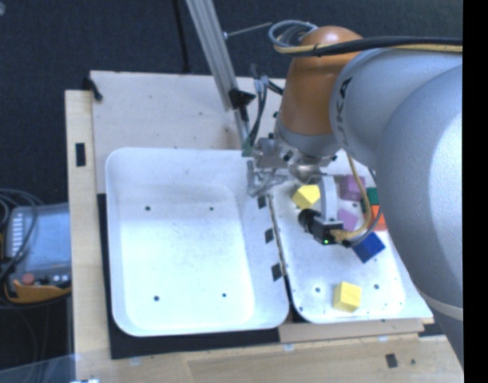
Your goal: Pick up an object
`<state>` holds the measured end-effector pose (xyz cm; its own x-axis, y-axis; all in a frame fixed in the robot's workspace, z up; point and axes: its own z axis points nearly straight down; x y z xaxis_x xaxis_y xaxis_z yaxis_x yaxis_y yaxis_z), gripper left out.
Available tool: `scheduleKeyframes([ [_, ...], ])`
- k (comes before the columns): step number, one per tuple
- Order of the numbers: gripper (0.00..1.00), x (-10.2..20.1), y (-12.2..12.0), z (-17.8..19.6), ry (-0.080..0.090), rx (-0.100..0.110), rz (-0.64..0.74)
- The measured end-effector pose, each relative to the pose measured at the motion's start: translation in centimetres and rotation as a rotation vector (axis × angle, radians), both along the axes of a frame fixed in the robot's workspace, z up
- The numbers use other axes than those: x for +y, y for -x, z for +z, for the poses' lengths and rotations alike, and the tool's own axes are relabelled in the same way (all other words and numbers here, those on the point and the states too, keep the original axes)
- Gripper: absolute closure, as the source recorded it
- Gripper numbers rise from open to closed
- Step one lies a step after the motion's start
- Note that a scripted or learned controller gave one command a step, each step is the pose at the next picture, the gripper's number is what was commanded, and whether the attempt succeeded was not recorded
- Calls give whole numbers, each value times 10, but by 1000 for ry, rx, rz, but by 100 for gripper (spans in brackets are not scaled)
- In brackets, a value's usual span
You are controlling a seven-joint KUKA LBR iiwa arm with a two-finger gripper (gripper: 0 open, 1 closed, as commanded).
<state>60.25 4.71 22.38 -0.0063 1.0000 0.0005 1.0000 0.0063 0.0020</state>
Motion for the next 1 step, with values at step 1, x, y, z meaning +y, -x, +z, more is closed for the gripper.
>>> scheduleKeyframes([
  [1,100,40,-34,14,-1,-2,0],
])
